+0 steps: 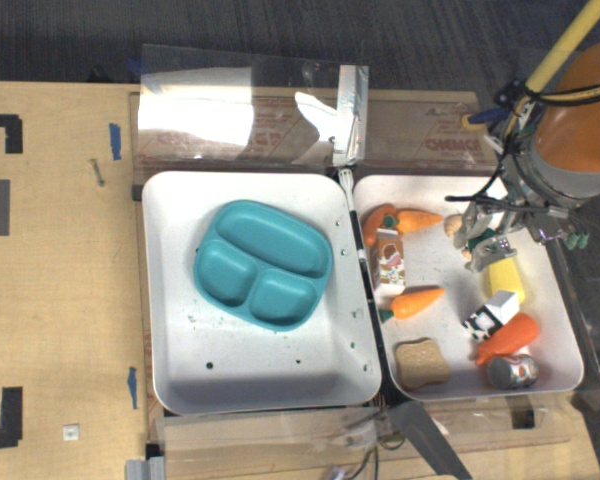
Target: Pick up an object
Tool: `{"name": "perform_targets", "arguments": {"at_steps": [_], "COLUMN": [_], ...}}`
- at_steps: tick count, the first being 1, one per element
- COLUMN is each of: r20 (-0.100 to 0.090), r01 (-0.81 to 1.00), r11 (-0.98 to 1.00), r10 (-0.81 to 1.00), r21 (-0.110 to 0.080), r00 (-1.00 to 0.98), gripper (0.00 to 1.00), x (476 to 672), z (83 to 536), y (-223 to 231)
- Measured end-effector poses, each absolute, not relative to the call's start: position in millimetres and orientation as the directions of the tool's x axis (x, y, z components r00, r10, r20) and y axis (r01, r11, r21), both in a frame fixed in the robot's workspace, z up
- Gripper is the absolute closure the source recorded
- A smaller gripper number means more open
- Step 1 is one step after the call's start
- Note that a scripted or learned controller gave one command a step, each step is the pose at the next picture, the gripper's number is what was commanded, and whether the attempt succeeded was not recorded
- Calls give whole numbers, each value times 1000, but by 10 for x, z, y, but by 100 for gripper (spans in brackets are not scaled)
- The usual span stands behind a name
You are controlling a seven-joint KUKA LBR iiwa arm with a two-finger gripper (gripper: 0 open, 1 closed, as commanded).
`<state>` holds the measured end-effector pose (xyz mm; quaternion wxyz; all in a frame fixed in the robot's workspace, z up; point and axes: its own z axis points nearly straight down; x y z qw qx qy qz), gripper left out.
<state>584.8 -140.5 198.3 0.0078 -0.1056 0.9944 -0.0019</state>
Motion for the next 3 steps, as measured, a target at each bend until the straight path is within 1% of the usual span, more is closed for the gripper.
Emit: {"name": "perform_targets", "arguments": {"at_steps": [1,2,3], "r20": [-13,-13,-11], "r01": [-90,-104,-234], "r11": [996,995,972], "r10": [-90,-104,-234], "r21": [0,-1,-2], "r00": [-996,-995,-972], "gripper": [100,100,100], "x": [6429,6555,6671], "z": [2536,2765,2720], "y": [-1046,-833,-844]}}
